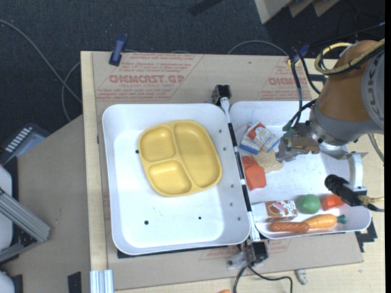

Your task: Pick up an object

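Observation:
The right bin [287, 110] holds a white, red and blue packet [258, 137], a tan bread-like piece [267, 162], an orange block [253, 173], a small red and white packet [281, 209], a green ball [310, 203], a small orange-red piece [333, 201], a carrot [322, 222] and a sausage [289, 227]. My gripper [292, 149] hangs low over the bin's middle, just right of the tan piece and the white packet. Nothing shows between its fingers.
The left bin [122, 182] holds a yellow divided plate [179, 157]. A black clamp [221, 93] sits at the far end of the bins' shared wall. The arm's grey body and orange band [348, 96] cover the right bin's far right corner. Cables trail near the bench's edges.

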You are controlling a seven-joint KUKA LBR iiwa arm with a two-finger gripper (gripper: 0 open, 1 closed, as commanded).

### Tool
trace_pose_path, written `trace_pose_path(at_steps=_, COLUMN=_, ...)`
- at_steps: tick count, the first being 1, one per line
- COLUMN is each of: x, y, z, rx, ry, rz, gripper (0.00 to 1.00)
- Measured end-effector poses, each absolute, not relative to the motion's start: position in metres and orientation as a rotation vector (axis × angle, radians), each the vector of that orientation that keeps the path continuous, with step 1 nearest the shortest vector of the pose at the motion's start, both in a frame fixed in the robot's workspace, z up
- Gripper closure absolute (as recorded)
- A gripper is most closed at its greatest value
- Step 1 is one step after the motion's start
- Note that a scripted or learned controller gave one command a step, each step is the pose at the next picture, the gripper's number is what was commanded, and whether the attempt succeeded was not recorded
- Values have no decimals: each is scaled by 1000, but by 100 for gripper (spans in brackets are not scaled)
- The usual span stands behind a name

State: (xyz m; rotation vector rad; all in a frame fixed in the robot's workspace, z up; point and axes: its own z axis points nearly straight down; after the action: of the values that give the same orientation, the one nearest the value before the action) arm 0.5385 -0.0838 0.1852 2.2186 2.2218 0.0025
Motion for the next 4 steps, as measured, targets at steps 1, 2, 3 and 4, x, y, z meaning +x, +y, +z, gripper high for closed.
trace_pose_path(at_steps=1, x=538, y=-84, z=185, rx=2220, ry=2222, rz=-1, gripper=0)
trace_pose_path(at_steps=2, x=572, y=-160, z=86, rx=2220, ry=2214, rz=1, gripper=0)
trace_pose_path(at_steps=3, x=514, y=-204, z=91, rx=2224, ry=2220, rz=-3, gripper=0)
trace_pose_path(at_steps=4, x=601, y=-152, z=177, rx=2216, ry=2223, rz=5, gripper=0)
